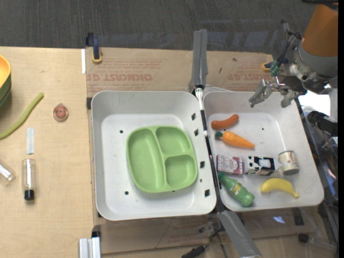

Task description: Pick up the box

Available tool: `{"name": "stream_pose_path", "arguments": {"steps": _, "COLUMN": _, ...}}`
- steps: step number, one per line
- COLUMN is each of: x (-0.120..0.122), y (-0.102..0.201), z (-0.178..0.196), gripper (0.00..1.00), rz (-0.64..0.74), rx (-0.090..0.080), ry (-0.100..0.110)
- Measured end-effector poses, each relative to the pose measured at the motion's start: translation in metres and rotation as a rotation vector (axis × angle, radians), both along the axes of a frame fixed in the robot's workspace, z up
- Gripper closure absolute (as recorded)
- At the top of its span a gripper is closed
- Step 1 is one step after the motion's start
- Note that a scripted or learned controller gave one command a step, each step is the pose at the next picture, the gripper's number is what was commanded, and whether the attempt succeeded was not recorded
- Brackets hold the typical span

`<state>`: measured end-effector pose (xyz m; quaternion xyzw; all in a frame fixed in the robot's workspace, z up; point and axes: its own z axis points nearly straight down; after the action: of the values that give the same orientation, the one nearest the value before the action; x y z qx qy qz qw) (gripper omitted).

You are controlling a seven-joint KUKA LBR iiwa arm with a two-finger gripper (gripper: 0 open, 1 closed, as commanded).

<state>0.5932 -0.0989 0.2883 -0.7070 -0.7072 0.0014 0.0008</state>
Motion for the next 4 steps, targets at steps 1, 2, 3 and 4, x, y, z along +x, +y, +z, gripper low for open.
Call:
{"name": "stream_pose_path", "arguments": {"steps": 1, "x": -0.060, "y": 0.014, "z": -0.098, "gripper": 0.00, "rz": 0.066, "rx": 0.001, "ry": 0.001}}
{"name": "stream_pose_path", "arguments": {"steps": 2, "x": -0.058, "y": -0.005, "z": -0.192, "gripper": 0.00, "rz": 0.030, "rx": -0.001, "ry": -0.010}}
{"name": "stream_pose_path", "arguments": {"steps": 3, "x": -0.028, "y": -0.066, "z": -0.195, "gripper": 0.00, "rz": -0.051, "rx": 0.000, "ry": -0.002}}
{"name": "stream_pose_path", "arguments": {"steps": 4, "x": -0.093, "y": -0.004, "z": -0.186, "gripper": 0.00, "rz": -0.134, "rx": 0.001, "ry": 0.000}}
